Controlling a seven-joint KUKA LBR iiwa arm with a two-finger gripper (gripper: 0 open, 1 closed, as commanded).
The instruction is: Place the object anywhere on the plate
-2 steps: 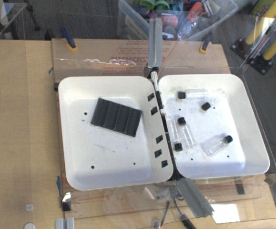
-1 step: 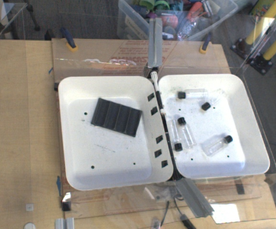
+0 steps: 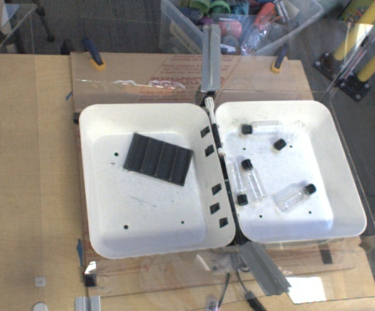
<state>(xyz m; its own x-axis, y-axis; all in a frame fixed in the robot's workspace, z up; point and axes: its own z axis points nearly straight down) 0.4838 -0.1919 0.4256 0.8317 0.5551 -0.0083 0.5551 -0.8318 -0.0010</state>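
- A white shallow left bin [image 3: 96, 173] and a white shallow right bin [image 3: 342, 193] sit touching side by side on a brown cardboard sheet [image 3: 142, 70] over the pale wooden bench [image 3: 19, 173].
- A black ribbed rectangular plate [image 3: 158, 159] lies flat and slightly skewed in the left bin, towards its upper half.
- 5 small clear plastic vials with black caps lie on their sides in the right bin, well apart from the plate: one near the top [image 3: 261, 127], one just right of it [image 3: 289, 138], 2 close together near the bin's left wall [image 3: 253, 179] [image 3: 240, 186], and one lower right [image 3: 292, 197].
- Nothing rests on the plate.
- Whether the gripper is open or closed cannot be told.
- A clear plastic tub of colourful items [image 3: 239, 8] stands behind the bins.
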